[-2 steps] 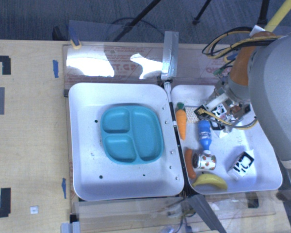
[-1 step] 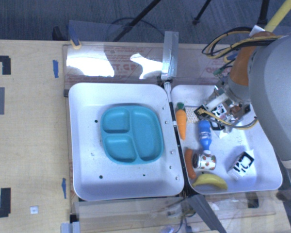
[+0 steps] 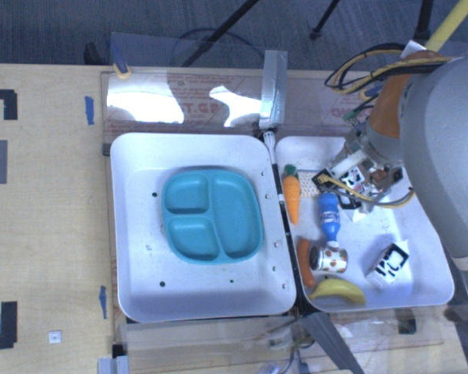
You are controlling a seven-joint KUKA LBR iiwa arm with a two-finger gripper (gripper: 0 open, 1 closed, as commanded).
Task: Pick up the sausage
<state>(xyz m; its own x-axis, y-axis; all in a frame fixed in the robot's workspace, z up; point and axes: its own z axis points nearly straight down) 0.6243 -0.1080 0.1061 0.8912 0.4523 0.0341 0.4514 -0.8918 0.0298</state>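
1. Two white bins sat side by side on the surface; the left bin [image 3: 132, 232] held a teal divided plate [image 3: 213, 213].
2. The sausage [image 3: 303, 262], reddish-brown, lay at the right bin's [image 3: 421, 232] lower left wall, touching a small jar [image 3: 328, 259], above a banana [image 3: 338, 289].
3. The claw [image 3: 357, 176] hovered in the upper right; its grip could not be told.
4. A good pick would likely approach the sausage's free upper end, avoiding jar and wall.
5. No writing was legible.

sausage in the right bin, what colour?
Reddish-orange. The sausage lies along the right bin's left wall, beside the small can; clearest in the camera view.
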